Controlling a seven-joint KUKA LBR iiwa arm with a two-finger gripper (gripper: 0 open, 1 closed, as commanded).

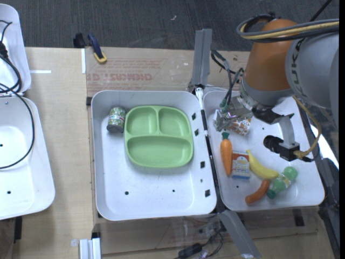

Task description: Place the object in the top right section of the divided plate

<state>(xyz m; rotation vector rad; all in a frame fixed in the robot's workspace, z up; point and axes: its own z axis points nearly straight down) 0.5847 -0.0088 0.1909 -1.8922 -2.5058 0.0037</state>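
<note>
A light green divided plate (159,144) lies in the left bin (151,204), with two small sections at the top and one large section below. Its top right section (173,122) holds nothing. My gripper (225,117) hangs low over the upper left corner of the right bin (304,194), under the arm's orange band. It sits right beside a small white and orange container (241,126), touching or nearly touching it. The arm hides part of that corner.
A small patterned can (115,118) stands left of the plate. The right bin also holds a carrot (226,154), a banana (262,168), a small box (241,166), a sausage (257,192) and a green bottle (283,179). A divider wall (207,150) separates the bins.
</note>
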